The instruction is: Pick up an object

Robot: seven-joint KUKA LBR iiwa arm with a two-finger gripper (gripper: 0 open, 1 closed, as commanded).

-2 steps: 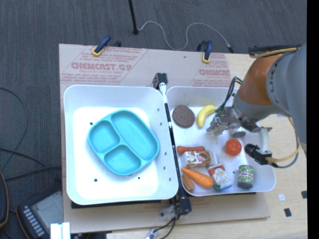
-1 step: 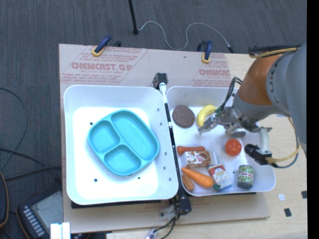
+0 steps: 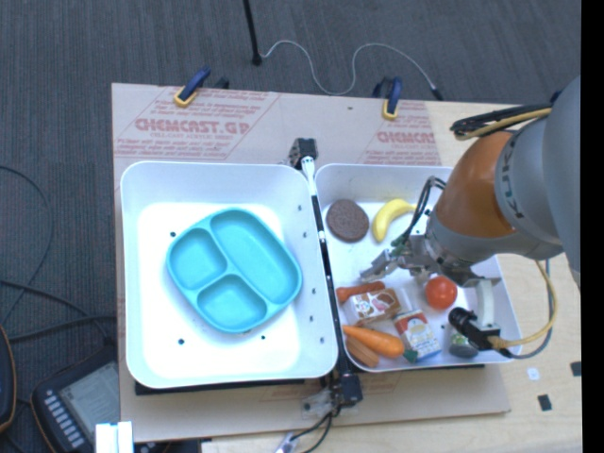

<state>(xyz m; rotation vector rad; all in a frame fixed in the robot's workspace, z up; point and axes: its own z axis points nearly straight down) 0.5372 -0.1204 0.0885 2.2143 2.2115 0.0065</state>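
Banana (image 3: 391, 217): a yellow toy-looking piece lying flat in the far half of the right bin (image 3: 377, 173), close to that bin's far wall and about midway along it.
Choice: my pick among many candidates, because it lies just beside the gripper (image 3: 394, 259) with bare bin floor on most sides.
Handling: probably light and stiff, most likely plastic. The skin looks smooth, so it may slip or roll out of a pinch. It does not look fragile.
Where to hold: across the thick middle of the curve, squeezing its two long sides. The tapered ends would likely squirt free.
Gripper: low over the middle of the right bin, on the near side of the banana. Nothing is seen held, and I cannot tell how wide it stands.
Cookie (image 3: 347, 221): a round brown disc by the right bin's left wall, near the banana but apart from it. It would crowd an approach from that side.
Tomato (image 3: 440, 293): red and round, in the near half of the right bin, towards its right wall.
Snack packet (image 3: 376, 303): flat, in the near half of the right bin, on the left.
Second packet (image 3: 420, 334): by the right bin's near wall.
Carrot (image 3: 374, 340): orange, along the right bin's near wall at the left corner.
In the way: the arm itself covers the right bin's right side. The near clutter is well apart from the banana.
Left bin (image 3: 142, 253): adjoins the right bin's left wall and holds a blue divided plate (image 3: 234, 269).
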